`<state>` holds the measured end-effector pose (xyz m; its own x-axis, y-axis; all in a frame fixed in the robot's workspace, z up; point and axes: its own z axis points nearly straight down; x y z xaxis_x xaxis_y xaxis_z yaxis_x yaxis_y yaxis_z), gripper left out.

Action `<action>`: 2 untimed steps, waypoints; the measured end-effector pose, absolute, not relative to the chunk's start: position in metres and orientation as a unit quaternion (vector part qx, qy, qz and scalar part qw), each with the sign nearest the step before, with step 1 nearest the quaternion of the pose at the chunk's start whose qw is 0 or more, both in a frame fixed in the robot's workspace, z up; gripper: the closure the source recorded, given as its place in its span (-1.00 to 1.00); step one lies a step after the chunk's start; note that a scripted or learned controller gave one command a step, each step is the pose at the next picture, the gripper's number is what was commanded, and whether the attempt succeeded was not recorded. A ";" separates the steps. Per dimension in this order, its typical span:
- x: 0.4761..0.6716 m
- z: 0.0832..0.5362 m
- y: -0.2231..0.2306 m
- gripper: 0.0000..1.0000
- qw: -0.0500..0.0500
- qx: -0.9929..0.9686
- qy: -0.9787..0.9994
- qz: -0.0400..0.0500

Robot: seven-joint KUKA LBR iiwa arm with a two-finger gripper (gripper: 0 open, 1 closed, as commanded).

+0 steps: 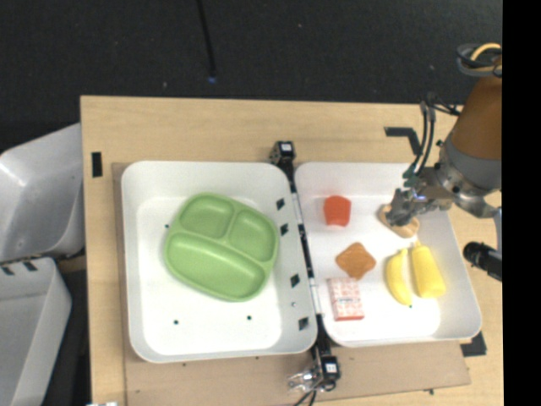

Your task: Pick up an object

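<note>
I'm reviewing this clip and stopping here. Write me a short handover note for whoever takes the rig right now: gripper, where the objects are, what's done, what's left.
Gripper: low over the right bin, at a small tan object near the far right side; whether it grips it cannot be told.
Right bin: red block, brown piece, banana, yellow block, pink-and-white packet.
Left bin: green divided plate.
Done: arm brought down to an object.
Left: confirm a grasp and lift; nothing is visibly raised yet.
</note>
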<state>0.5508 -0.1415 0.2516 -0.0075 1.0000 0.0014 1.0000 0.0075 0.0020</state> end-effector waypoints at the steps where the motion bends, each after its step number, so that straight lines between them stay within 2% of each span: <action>1: 0.533 0.247 -0.095 1.00 0.000 0.705 0.709 0.000; 2: 0.517 0.246 -0.050 1.00 0.000 0.705 0.709 0.000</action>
